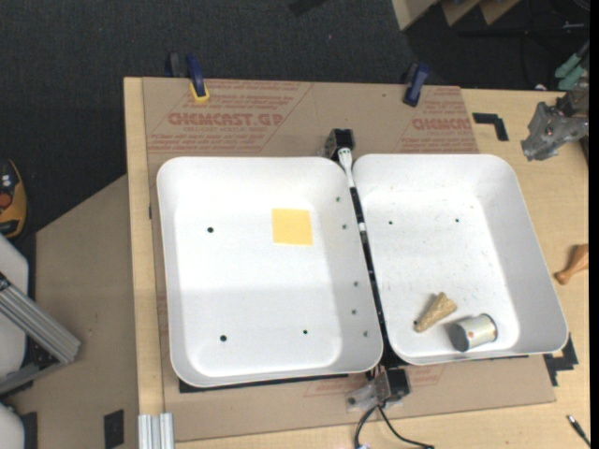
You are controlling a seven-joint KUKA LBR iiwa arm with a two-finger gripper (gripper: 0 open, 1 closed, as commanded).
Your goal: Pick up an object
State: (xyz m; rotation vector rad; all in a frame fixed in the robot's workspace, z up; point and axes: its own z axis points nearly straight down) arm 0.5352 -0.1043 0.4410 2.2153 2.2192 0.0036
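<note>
White plastic, two shallow bins side by side on a brown board. The right bin [524, 213] serves as landmark. Inside it, at its near edge, lie a tan wedge-shaped piece [435, 311] and a grey cylinder [473, 332], almost touching, the cylinder tight to the bin's near wall. Left of it, the left bin [187, 279] carries a flat yellow square [292, 226] lying well apart from everything else.

The gripper [552, 129] sits beyond the right bin's far right corner, off the bin altogether — whether it is released or clenched, I cannot tell. It holds nothing.

Risks, in my judgement: the cylinder may roll under a closing grasp; the wall beside it could block one side; the wedge crowds the approach — two things caught, or neither. The thin square offers little to grip.
</note>
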